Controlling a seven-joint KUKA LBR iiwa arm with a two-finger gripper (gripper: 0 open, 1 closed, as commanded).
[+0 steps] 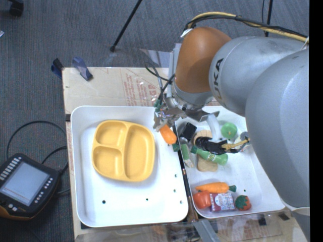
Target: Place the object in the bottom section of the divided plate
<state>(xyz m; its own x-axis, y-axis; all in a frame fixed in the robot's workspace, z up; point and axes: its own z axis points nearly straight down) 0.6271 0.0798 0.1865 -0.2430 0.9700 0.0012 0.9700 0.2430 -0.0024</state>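
A small orange carrot-shaped toy [167,134] hangs tilted at the pincer [162,122], just over the right rim of the left white bin [81,185], beside the seam between the two bins. The pincer looks clenched on the toy's upper end, though the grip itself is partly hidden. To the toy's left, inside the left bin, lies the yellow plastic divided plate [123,150], with two small sections on its left side and one long section on its right; the toy is apart from it. The right white bin [262,185] carries a green ball [228,130], a green bottle-like piece [212,157], a larger orange carrot [214,187] and a red ketchup pouch [223,202]. The grey arm [262,84] reaches over this bin, above the worktop [111,87].
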